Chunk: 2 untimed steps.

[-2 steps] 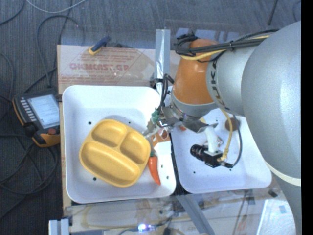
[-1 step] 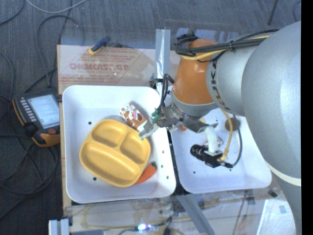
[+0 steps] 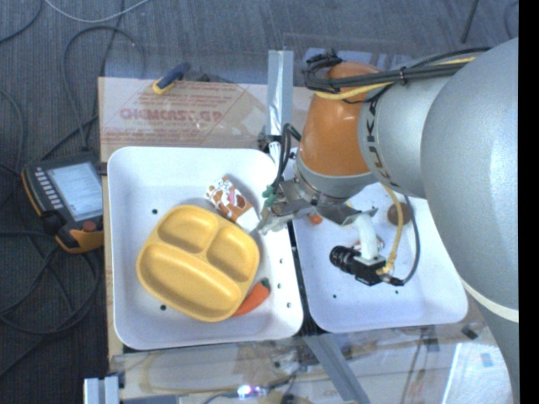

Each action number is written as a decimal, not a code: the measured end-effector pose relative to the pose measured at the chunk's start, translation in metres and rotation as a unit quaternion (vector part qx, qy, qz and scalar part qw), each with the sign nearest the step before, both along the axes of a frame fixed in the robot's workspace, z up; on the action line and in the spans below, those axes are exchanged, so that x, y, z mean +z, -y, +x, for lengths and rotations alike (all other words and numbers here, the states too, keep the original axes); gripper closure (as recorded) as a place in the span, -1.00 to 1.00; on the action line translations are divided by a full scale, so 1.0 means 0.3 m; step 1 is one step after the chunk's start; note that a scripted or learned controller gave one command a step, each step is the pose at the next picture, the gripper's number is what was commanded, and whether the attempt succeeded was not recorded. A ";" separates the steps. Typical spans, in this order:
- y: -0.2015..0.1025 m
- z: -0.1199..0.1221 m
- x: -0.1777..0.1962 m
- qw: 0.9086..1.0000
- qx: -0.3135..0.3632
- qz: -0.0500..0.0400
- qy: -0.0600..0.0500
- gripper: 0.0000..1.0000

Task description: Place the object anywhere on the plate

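Observation:
A yellow plate [image 3: 198, 262] with three compartments lies in the left bin [image 3: 135, 175]. An orange carrot [image 3: 253, 298] rests against the plate's lower right rim. A small brown and white patterned object [image 3: 229, 198] lies just beyond the plate's upper right edge. My gripper [image 3: 271, 212] hangs low over the seam between the two bins, just right of the patterned object and the plate's right corner. The orange wrist band and grey arm hide most of it. Nothing shows inside the plate's compartments.
The right bin [image 3: 421, 305] holds a small brown round thing [image 3: 398, 213] near the arm and a bit of red-orange [image 3: 313, 219] under the wrist. A black fitting [image 3: 360, 264] with cables hangs off the arm. A handheld pendant [image 3: 66, 194] lies left of the bins.

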<state>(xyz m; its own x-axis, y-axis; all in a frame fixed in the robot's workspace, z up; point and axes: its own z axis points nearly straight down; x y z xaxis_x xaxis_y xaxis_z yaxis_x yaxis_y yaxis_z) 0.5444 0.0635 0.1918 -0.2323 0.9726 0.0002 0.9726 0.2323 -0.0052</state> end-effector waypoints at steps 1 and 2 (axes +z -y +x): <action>0.096 -0.019 -0.027 1.000 0.012 -0.001 0.002 1.00; -0.048 0.223 0.224 0.999 -0.035 -0.002 0.003 1.00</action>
